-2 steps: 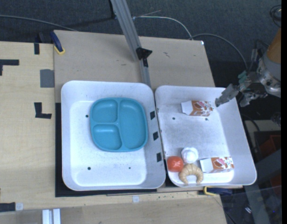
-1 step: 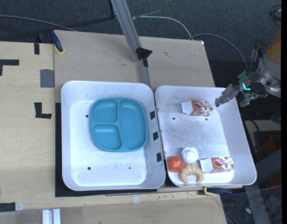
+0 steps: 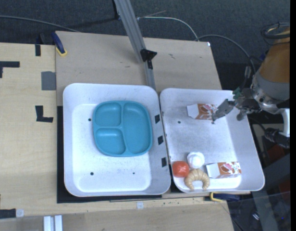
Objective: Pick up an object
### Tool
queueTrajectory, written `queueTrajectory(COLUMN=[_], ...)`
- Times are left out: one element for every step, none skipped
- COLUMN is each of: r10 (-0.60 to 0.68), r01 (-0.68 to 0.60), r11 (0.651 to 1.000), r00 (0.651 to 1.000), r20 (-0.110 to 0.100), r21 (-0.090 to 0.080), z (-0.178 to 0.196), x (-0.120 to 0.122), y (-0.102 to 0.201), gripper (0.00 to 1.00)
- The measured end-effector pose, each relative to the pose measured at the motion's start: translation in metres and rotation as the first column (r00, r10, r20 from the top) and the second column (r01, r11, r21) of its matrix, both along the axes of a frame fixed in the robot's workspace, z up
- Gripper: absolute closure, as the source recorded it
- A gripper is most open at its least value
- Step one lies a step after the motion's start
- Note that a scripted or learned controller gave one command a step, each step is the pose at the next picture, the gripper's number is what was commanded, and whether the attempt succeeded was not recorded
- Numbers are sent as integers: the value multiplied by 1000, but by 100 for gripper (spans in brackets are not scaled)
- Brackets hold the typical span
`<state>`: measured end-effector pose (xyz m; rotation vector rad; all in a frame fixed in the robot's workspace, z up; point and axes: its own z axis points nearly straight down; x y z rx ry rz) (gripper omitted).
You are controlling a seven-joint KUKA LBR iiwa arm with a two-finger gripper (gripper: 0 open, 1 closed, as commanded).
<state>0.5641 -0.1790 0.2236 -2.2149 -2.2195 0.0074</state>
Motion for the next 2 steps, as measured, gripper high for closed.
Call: queueTrajectory(r10=[-1,-1], r01=[1,1], r11=[1000,1000], r00=[1000,1000], r20=[1,-1], r21=[-1,0], z=[-46,-110], x=[-2,-5], y=[-5,-7], gripper=[0,0])
